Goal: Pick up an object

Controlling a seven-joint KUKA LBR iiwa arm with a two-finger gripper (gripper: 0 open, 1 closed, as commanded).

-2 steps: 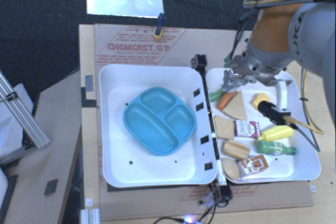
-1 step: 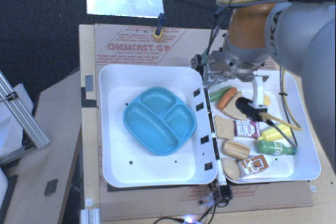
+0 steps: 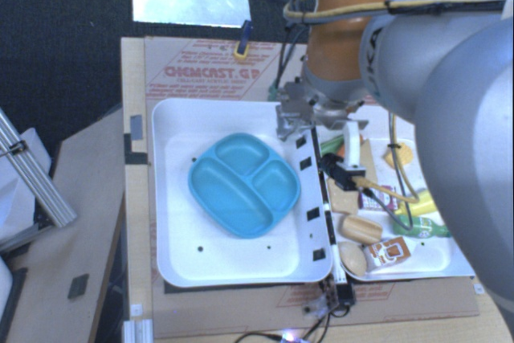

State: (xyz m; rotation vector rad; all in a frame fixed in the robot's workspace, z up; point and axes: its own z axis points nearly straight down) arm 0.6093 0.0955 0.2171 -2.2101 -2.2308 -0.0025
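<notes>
And here we are, looking down on both bins. The left bin [image 3: 173, 197] carries one thing, a blue divided tray [image 3: 243, 183], lying flat around the bin's middle, a little toward the right edge and turned on a diagonal. Three compartments are showing, open side up.

The grey arm [image 3: 450, 92] sweeps in from the right, big in the view and covering much of the right bin [image 3: 438, 263]. Its orange band [image 3: 347, 20] sits over the far edge. The gripper [image 3: 299, 118] hangs at the far right corner of the left bin, just where the two bins meet. It is close to the tray's far edge but apart from it. Spread wide or pinched narrow? I cannot tell, the wrist hides that.

In the right bin things are crowded along the left edge. A tan bread roll [image 3: 361, 230] lies toward the near left corner, and a pale round piece [image 3: 351, 257] sits right in that corner. Just beside the roll, by the near edge, lies a small brown-and-white carton [image 3: 389, 251]. A green piece [image 3: 426, 229] pokes out from under the arm, past the carton.

Both bins rest on a cardboard sheet [image 3: 210, 70] with red print along its far edge.
</notes>
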